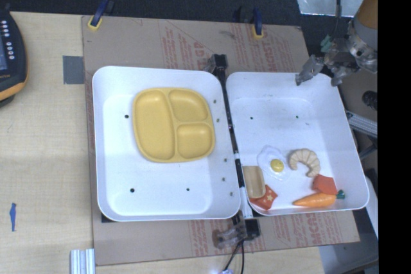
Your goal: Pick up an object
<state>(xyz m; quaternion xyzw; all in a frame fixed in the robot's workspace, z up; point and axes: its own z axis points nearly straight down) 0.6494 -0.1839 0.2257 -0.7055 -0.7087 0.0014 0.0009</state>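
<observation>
Up at the upper right of the frame, the end effector (316, 71) hangs over the right bin's (289, 119) far corner, well apart from anything. Can't tell how it's set, honestly. So nothing's picked yet, the whole grab is left to do. Candidates all sit at the lower right: egg (275, 165), croissant (305, 160), carrot (316, 200), a toast slice (254, 181). They're bunched close, so neighbours could interfere. Left bin (115, 202) has a yellow tray (173, 123).
</observation>
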